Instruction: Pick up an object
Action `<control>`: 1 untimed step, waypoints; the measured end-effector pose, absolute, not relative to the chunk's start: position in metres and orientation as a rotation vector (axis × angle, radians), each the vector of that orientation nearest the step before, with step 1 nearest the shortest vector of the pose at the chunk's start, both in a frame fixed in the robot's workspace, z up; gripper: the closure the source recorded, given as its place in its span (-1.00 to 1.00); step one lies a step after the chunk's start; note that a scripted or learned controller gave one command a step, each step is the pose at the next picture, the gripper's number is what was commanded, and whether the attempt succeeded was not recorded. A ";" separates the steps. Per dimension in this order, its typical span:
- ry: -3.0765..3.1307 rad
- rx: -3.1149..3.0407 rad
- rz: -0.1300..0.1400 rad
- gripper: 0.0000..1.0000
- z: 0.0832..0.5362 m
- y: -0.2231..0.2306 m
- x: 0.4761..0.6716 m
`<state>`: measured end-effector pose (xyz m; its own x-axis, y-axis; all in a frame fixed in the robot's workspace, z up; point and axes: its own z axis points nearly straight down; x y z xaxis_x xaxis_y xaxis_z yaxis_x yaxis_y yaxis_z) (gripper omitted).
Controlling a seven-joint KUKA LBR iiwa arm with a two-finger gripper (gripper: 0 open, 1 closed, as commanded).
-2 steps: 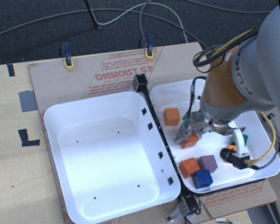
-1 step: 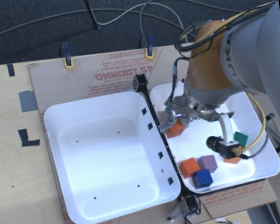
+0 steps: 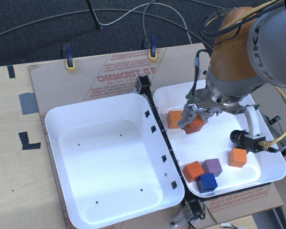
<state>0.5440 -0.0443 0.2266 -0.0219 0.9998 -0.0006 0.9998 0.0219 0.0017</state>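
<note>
My gripper [image 3: 191,119] hangs over the upper left part of the right bin [image 3: 270,174], below the grey and orange arm. A red-orange block [image 3: 195,126] sits tilted between its fingers, and the gripper is shut on it. An orange block [image 3: 174,119] lies just to the left, touching or nearly touching the left finger. Its right side is partly hidden by the gripper.
Near the right bin's front lie an orange-red block [image 3: 192,170], a purple block [image 3: 212,166], a blue block [image 3: 207,182] and an orange block [image 3: 237,157]. A black divider [image 3: 160,135] separates it from the left bin [image 3: 62,152]. A black cable fitting [image 3: 242,139] hangs over the right side.
</note>
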 end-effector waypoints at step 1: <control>2.229 2.219 -0.004 1.00 0.186 0.022 0.589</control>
